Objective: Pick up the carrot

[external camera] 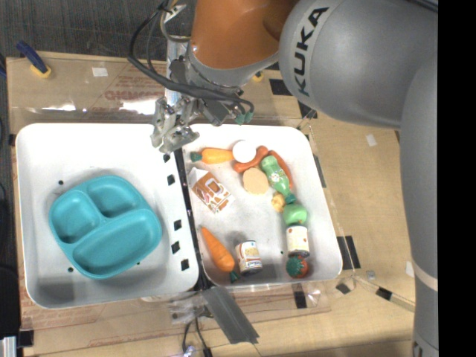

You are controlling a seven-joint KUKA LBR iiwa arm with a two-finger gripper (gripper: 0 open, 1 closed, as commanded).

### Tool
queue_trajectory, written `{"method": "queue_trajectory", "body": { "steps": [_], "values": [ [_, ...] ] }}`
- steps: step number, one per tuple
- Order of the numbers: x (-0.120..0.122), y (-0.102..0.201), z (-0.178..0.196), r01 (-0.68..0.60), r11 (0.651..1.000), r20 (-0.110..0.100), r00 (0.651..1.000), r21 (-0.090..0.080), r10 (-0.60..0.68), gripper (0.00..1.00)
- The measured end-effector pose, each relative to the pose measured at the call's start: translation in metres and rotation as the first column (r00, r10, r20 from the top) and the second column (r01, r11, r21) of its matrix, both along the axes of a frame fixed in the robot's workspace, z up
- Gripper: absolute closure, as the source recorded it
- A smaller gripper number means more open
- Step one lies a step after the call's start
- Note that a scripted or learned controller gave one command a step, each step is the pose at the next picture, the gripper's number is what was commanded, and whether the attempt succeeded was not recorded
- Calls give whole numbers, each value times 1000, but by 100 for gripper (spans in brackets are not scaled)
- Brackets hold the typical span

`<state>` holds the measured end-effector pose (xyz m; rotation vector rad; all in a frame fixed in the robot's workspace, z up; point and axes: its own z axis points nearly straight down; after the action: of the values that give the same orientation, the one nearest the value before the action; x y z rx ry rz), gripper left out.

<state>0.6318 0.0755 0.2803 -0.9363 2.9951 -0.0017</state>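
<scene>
The carrot (pixel 217 250) is orange with a small green tip. It lies slanted in the right bin (pixel 320 199) near the front left corner, beside a small can (pixel 251 257). My gripper (pixel 172 131) hangs at the back of the bench over the divider between the two bins, far behind the carrot and slightly left of it. Nothing shows in the gripper.
A teal divided plate (pixel 104 225) lies in the left bin (pixel 33 155). The right bin also holds an orange oblong toy (pixel 216 155), a white ball (pixel 243 152), a peach disc (pixel 256 182), a snack packet (pixel 212 192), a bottle (pixel 277 171), a green piece (pixel 294 214) and a jar (pixel 297 238).
</scene>
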Motion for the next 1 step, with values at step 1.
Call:
{"method": "queue_trajectory", "body": {
  "steps": [1],
  "values": [
    [-110, 43, 27, 144, 990, 1, 990, 2, -144, 100]
  ]
}}
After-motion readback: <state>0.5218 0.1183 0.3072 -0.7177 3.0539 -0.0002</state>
